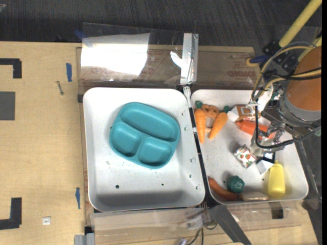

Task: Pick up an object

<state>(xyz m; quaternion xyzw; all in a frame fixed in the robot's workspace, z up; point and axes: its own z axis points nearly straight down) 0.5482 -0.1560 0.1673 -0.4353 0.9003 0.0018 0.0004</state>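
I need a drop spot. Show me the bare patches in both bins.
Left bin: bare floor along the near edge, below the teal divided plate. Right bin: a bare patch between the carrots and the green ball. Its right side is crowded around the gripper and yellow bottle.

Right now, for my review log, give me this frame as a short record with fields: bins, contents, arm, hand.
left bin: holds a teal divided plate
right bin: two toy carrots, small patterned packet, yellow bottle, dark green round item, reddish sausage-shaped item
arm: over the right bin's far right part
hand: low among cables, near an orange-red item; finger state unclear
grasp: none visible
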